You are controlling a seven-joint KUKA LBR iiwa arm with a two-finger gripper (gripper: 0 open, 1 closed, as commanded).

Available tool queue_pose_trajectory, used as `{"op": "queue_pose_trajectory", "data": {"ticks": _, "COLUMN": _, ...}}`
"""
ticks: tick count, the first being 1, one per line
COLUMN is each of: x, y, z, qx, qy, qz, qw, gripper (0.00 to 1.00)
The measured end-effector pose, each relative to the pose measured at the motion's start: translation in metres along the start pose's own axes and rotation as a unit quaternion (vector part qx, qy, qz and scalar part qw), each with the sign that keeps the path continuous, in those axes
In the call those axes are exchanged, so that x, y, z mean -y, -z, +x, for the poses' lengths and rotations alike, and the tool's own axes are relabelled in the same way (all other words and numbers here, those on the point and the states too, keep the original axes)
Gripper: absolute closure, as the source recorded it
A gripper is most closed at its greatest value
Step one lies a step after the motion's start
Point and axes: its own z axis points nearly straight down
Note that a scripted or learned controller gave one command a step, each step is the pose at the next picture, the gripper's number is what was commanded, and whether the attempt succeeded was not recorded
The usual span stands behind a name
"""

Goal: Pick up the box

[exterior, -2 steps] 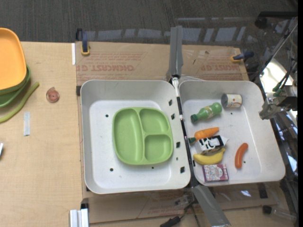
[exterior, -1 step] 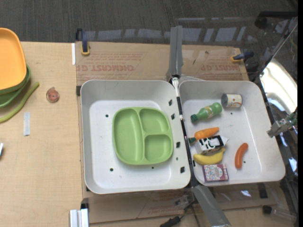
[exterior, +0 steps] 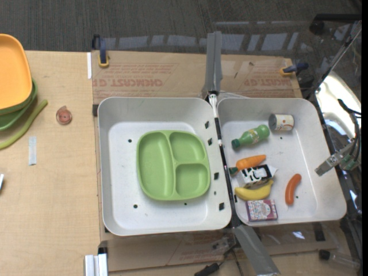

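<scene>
A: We start at the far left, where a round orange plastic plate sits stacked on green ones on the pale wooden bench. We take them for spares, parked outside the work area.

B: Next we reach the left shallow white bin. It carries a green three-compartment plastic tray, lying flat and centred. We judge that it is there as a place to set things down.

A: Then we reach the right shallow white bin, where the small things are scattered loosely. We see a green plastic bottle on its side, a small beige can and an orange toy carrot. A black-and-white flat packet lies partly under a yellow toy banana, and there is also a red toy sausage.

B: The small pink cardboard box is the one we want. It lies flat near the bin's front wall, just below the banana and possibly touching it.

A: The grey two-finger gripper hangs over the bin's right rim. We cannot tell whether it is released or clenched, and we see nothing in it.

B: So the box lies well to the gripper's left and nearer the front edge, with the sausage between them. We judge that the approach has yet to begin, and that the banana crowds one side of the box.
</scene>
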Motion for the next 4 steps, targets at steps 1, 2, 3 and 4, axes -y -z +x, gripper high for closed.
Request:
{"op": "queue_pose_trajectory", "data": {"ticks": 1, "x": -0.001, "y": 0.057, "z": -0.001, "qx": 0.002, "qy": -0.084, "qz": -0.001, "qw": 0.9964, "gripper": 1.0}}
{"op": "queue_pose_trajectory", "data": {"ticks": 2, "x": 0.0, "y": 0.02, "z": 0.0, "qx": 0.0, "qy": -0.201, "qz": 0.001, "qw": 0.9795, "gripper": 1.0}}
{"op": "queue_pose_trajectory", "data": {"ticks": 3, "x": 0.0, "y": 0.004, "z": 0.0, "qx": 0.0, "qy": -0.121, "qz": 0.0, "qw": 0.9927, "gripper": 1.0}}
{"op": "queue_pose_trajectory", "data": {"ticks": 4, "x": 0.0, "y": -0.011, "z": 0.0, "qx": 0.0, "qy": -0.013, "qz": 0.0, "qw": 0.9999, "gripper": 1.0}}
